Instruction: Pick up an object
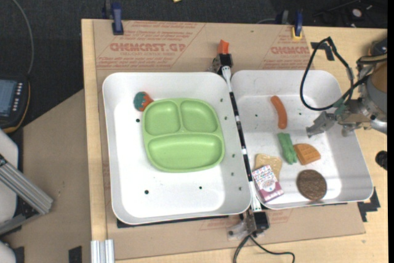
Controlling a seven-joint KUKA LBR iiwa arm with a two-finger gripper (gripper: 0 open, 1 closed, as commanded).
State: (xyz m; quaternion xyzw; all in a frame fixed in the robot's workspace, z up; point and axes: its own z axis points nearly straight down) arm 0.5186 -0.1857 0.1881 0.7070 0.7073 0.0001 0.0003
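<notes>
Seemingly hand point(320, 126) over right bin point(351, 191), holding nothing.

My right bin point(258, 86) is open across its upper left floor; hot dog point(280, 112), green piece point(287, 148), bread point(307, 153), cookie point(311, 184), and carton point(266, 183) crowd the lower half.

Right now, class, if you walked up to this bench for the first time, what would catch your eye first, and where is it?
The big green divided plate dominates the left bin, with a small round red-and-teal thing at its upper left corner. In the right bin lies a cluster of toy food: an orange sausage, a green piece, a brown round cookie and a small pink packet. The gripper reaches in from the right, above them.
</notes>
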